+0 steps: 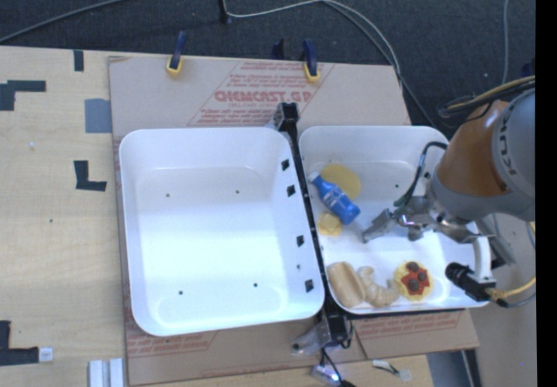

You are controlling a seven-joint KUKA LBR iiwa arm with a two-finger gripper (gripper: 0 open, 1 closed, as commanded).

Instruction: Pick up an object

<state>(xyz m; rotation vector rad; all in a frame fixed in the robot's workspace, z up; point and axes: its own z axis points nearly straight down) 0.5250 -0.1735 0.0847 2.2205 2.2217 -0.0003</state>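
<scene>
The right bin (pixel 383 135) holds several toys. A blue bottle (pixel 336 199) lies on its side over a yellow disc (pixel 341 178), with a small yellow piece (pixel 329 224) just below it. A tan bread-like piece (pixel 359 285) rests along the front wall, and a small pizza-like round (pixel 413 279) with red spots sits to its right. My gripper (pixel 393 233) hovers over the bin's middle right, to the right of the bottle and above the pizza round. Its fingers (pixel 376 228) are spread open with nothing between them.
The left bin (pixel 139 150) stands beside the right one, with a black divider strip (pixel 300 211) where their walls meet. Both sit on a cardboard sheet (pixel 252 90) held by clamps at the back. A cable (pixel 365 20) runs across the dark floor behind.
</scene>
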